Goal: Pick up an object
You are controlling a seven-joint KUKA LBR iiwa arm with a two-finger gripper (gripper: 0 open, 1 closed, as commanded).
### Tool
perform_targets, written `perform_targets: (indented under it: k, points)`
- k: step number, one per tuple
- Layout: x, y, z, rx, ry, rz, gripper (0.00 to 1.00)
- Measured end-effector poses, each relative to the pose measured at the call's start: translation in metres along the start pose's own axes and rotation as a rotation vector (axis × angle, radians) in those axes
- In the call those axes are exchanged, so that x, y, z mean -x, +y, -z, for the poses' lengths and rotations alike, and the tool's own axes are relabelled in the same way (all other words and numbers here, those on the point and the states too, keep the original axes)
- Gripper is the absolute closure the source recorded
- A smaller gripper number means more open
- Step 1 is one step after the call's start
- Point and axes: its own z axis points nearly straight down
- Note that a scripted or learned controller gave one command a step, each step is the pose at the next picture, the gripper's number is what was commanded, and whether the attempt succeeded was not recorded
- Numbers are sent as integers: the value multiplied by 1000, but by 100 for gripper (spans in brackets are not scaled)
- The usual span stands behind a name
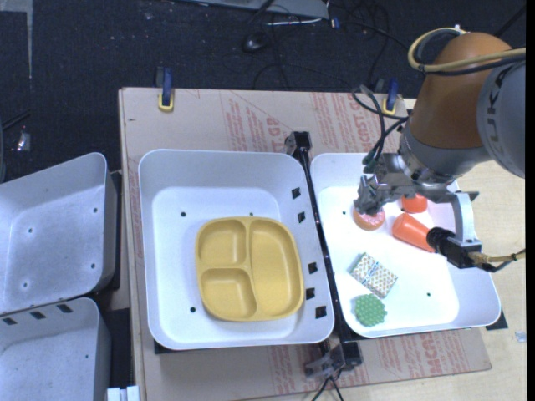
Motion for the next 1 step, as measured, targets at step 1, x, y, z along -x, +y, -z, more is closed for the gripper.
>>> perform_targets:
  k: [1]
  points:
    - [-48,-8,3,-2,0,0,100]
